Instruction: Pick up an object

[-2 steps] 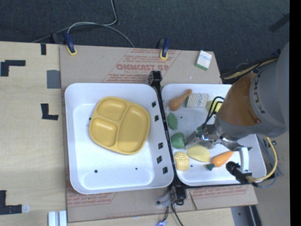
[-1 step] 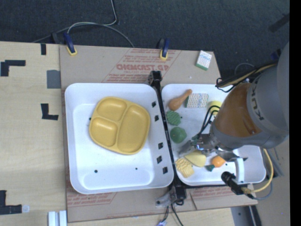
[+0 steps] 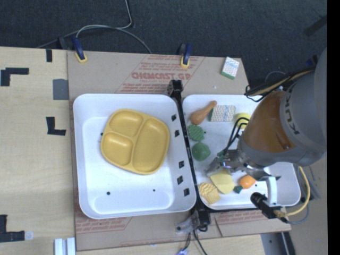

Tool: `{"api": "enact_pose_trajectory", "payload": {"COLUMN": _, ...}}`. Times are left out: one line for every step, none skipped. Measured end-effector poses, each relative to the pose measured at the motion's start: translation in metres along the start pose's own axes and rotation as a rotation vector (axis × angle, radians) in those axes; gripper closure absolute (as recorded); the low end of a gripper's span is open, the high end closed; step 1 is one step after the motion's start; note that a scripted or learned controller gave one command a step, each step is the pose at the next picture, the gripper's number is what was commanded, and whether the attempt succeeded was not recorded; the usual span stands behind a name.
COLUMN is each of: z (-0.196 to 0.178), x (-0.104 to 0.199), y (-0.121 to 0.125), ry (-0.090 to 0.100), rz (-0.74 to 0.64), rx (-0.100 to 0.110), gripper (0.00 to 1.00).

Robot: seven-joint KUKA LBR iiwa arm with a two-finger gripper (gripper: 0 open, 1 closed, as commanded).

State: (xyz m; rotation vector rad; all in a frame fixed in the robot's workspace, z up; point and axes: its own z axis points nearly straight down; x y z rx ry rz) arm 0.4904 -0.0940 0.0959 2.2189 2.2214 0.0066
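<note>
The hand [image 3: 223, 165] is low in the right bin [image 3: 289, 195], just above a pale yellow object [image 3: 223, 183] near its front edge; I cannot tell its state.

A mustard-yellow divided plate [image 3: 135, 141] lies in the white left bin [image 3: 90, 195]. The white right bin [image 3: 289, 193] holds two green pieces [image 3: 200, 143], a tan drumstick [image 3: 203, 112], a pale yellow lump [image 3: 222, 183] and a small orange piece [image 3: 246, 182].
</note>
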Motion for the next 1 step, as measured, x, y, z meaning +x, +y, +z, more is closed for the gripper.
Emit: {"api": "enact_pose_trajectory", "payload": {"z": -0.0881, "x": 0.0796, "y": 0.0687, "ry": -0.001, "rz": -0.001, "rx": 0.004, "gripper": 1.0}}
